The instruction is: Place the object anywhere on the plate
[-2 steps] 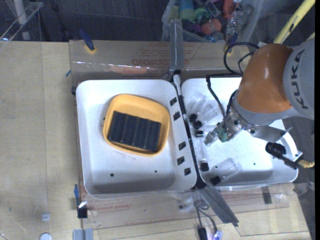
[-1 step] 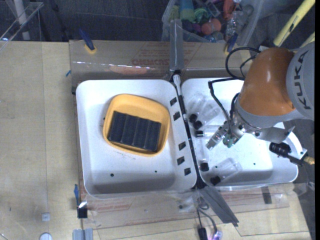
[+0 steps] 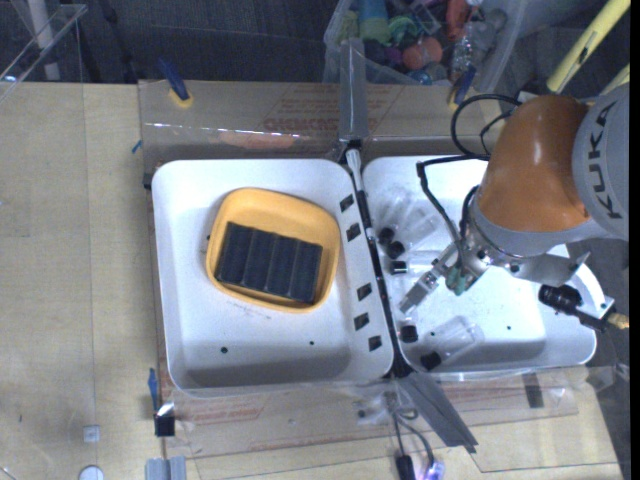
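Grey arm lettered KUKA over right bin, hand state unclear, dark ridged object on yellow plate

The arm covers much of the right bin — whatever lies beneath it is hidden. Clear things beside the arm, on the bin floor, are too faint to identify. The arm's upper part runs off the frame's right edge.
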You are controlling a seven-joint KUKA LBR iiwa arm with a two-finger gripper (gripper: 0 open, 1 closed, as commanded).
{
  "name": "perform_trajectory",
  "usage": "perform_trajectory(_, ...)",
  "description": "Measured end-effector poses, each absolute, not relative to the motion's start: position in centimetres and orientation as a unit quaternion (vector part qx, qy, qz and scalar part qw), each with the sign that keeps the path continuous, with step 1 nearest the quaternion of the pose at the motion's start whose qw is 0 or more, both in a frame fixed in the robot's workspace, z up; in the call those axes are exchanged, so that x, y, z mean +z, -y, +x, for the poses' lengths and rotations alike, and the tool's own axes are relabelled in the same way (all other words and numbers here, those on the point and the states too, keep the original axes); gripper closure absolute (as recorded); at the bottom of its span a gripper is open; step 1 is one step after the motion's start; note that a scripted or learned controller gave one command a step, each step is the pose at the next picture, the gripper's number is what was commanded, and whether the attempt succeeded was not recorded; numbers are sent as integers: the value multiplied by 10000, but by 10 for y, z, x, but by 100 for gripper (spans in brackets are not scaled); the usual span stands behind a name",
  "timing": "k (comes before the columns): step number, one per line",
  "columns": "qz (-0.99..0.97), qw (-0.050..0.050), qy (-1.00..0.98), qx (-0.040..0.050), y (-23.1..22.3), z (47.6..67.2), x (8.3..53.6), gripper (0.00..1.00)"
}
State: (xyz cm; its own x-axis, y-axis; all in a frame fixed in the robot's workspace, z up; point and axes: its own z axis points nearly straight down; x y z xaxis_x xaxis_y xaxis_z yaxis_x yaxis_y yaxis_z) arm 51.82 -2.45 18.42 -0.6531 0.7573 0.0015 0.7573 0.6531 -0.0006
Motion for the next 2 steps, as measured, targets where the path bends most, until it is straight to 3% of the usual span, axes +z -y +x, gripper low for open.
perform_trajectory(1,-4168,-3,9090,-10,24,519,194,100)
perform_trajectory(2,-4168,-2,9090,-11,24,519,194,0)
